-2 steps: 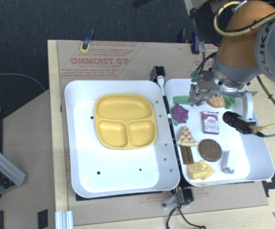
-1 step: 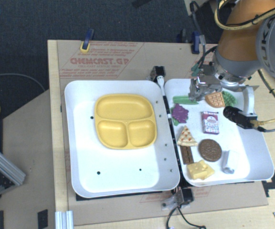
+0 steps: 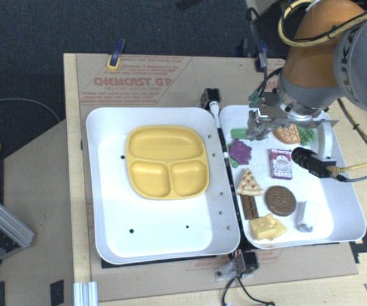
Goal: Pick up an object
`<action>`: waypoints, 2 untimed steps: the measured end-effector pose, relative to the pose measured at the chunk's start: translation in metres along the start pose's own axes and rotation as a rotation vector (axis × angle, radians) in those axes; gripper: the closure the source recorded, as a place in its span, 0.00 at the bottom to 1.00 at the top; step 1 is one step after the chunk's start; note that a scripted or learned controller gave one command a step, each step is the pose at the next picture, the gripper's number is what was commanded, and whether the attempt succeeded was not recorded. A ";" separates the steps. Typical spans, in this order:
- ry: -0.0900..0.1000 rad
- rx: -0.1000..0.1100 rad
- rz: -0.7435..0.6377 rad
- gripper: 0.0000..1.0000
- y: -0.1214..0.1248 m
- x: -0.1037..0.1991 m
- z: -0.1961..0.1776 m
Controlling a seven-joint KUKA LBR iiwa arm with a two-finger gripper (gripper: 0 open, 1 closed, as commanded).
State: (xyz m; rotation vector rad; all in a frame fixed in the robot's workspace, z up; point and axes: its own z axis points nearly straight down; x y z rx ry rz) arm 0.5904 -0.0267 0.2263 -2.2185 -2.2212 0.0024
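Note:
My gripper (image 3: 258,127) hangs over the far left part of the right bin (image 3: 352,204). Just left of it lies a small green piece (image 3: 239,133), and a round waffle (image 3: 288,134) sits just to its right. A purple grape bunch (image 3: 239,152) is below the gripper. A pink carton (image 3: 280,164), a pizza slice (image 3: 248,182), a brown cookie (image 3: 280,200), a chocolate bar (image 3: 250,206), a yellow cheese wedge (image 3: 267,227) and a small grey piece (image 3: 303,217) lie closer to the front. Nothing is visibly held.
The left bin (image 3: 107,203) holds a yellow divided plate (image 3: 167,160). A green leafy piece (image 3: 306,134) lies beside the waffle. The grey and orange arm (image 3: 317,50) comes in from the upper right over the right bin's far edge.

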 end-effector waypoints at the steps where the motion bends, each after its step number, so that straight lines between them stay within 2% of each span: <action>1: -0.001 -0.006 0.002 1.00 0.011 -0.014 -0.005; 2: 0.000 -0.004 0.000 1.00 0.010 -0.005 -0.006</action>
